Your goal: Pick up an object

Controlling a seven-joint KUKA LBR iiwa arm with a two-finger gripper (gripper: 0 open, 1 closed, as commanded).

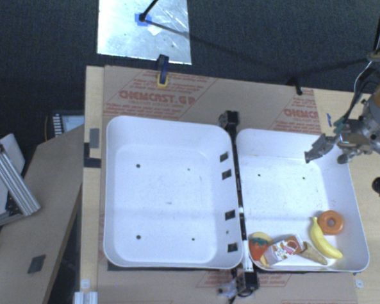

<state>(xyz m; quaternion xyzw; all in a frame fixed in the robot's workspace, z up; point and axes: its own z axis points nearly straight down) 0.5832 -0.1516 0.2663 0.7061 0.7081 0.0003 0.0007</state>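
The left bin [165, 191] sits on the counter [200, 94] beside the right bin [284, 186]. Along the right bin's near edge lie a tomato [257, 245], a packet [283, 249], a banana [322, 240] and a doughnut [331, 222]. The gripper [328, 152] hovers over that bin's far right corner, fingers spread apart, holding nothing.

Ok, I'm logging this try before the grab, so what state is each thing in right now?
gripper: above the right bin's far right edge, holding nothing
banana: lying flat, near right corner
orange ring: lying flat, beside the banana
small packet: lying against the near wall
right bin: holds all the objects
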